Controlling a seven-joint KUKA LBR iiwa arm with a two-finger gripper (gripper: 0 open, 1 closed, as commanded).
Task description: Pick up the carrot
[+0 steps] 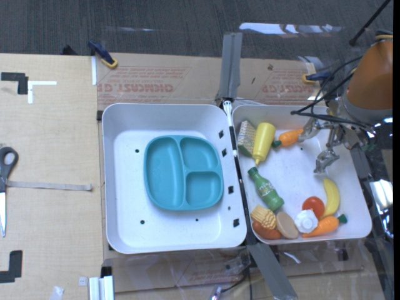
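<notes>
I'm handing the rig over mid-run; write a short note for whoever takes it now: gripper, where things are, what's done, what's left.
Gripper: over the right bin, upper right part, above bare floor; nothing between its fingers.
Carrots: two in that bin. One lies near the back wall beside the yellow bottle, left of the gripper. The other lies at the front edge, by the banana and tomato.
Left bin holds the teal divided plate.
Done: arm is in the bin.
Left: grasp a carrot and lift it.
</notes>
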